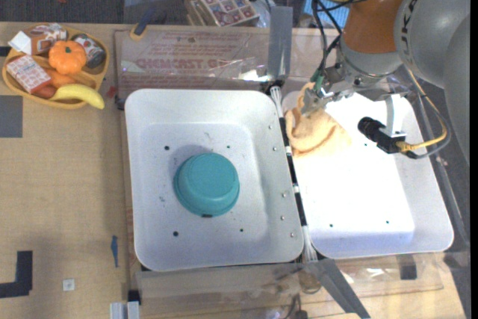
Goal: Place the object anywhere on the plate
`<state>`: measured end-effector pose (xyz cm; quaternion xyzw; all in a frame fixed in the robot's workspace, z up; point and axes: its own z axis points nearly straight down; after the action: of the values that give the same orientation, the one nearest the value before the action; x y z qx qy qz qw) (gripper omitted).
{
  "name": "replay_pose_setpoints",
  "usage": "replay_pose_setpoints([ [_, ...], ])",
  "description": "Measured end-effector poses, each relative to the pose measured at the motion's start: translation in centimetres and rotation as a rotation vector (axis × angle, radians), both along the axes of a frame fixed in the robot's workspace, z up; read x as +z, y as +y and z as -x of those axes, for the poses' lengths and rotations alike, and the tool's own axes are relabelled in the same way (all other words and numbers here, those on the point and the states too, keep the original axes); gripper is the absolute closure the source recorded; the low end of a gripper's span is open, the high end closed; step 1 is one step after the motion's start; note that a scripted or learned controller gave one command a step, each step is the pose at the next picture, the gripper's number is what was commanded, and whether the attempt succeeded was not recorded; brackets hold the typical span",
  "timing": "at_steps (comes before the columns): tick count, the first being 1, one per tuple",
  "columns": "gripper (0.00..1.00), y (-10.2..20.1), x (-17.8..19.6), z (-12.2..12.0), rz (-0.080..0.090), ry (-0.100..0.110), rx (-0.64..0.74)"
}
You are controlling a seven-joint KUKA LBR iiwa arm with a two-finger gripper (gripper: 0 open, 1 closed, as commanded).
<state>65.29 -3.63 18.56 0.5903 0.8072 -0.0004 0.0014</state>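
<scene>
The gripper (323, 95), its grip impossible to judge, hangs over the pale object (314, 132), with the teal plate (208, 184) well left in the other bin

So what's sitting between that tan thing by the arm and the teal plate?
In the camera view, only bare white bin floor and the ridge where the two bins meet separate the tan object from the teal plate.

Two white bins (142, 116) side by side on the bench. One teal plate (208, 184) in the left bin, one pale tan object (315, 132) in the right. One yellow bowl (19, 78) off left, carrying one banana (79, 94) and one small orange pumpkin (68, 57).
</scene>
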Motion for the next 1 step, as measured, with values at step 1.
replay_pose_setpoints([
  [1, 1.0, 0.04, 3.99, -0.1, -0.001, -0.001, 0.002],
])
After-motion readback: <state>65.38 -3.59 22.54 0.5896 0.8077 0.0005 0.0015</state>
